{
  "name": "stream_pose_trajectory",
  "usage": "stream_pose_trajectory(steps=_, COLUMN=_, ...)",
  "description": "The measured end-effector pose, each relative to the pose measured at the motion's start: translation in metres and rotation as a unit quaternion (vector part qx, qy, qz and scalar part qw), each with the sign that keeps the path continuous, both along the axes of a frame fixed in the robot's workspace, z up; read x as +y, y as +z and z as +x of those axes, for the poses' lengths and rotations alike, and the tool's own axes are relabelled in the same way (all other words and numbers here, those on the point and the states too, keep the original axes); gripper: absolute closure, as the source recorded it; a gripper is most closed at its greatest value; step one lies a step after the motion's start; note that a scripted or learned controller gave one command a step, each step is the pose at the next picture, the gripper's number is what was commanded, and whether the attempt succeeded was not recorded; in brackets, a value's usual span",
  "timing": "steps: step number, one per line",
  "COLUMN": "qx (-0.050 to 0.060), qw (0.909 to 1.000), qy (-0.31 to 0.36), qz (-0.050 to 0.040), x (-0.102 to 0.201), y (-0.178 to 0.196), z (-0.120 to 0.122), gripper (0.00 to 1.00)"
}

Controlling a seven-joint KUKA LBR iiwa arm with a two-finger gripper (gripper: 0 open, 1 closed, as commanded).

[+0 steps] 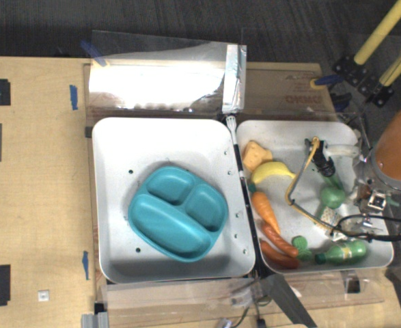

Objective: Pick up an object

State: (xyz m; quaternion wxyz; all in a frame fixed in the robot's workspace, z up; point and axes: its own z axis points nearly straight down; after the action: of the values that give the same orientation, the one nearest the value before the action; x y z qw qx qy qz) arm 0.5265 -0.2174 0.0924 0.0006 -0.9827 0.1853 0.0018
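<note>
The right bin (282, 130) holds several toy foods. A tan cracker (253, 155) and a yellow banana (272, 173) lie at its left back. An orange carrot (264, 210) and a red-orange pepper (279, 243) lie along its left wall. A small green ball (300, 242) and a long green vegetable (343, 253) rest at the front. A round green piece (333, 197) sits right of the middle. My gripper (347, 214) hangs low over the bin's right side, close beside the round green piece. Nothing shows as held.
The left bin (118, 142) carries a teal divided plate (178, 212). A shiny plastic sheet (166, 80) stands behind the bins. Yellow rods (388, 19) cross the top right corner. The grey arm with its orange band (398, 149) covers the right bin's right rim.
</note>
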Motion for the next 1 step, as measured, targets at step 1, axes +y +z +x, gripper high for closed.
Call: stream_pose_trajectory(steps=1, qx=-0.003, qw=0.9970, qy=0.078, qz=0.0004, x=-0.0038, y=0.0364, z=-0.0116, gripper=0.00)
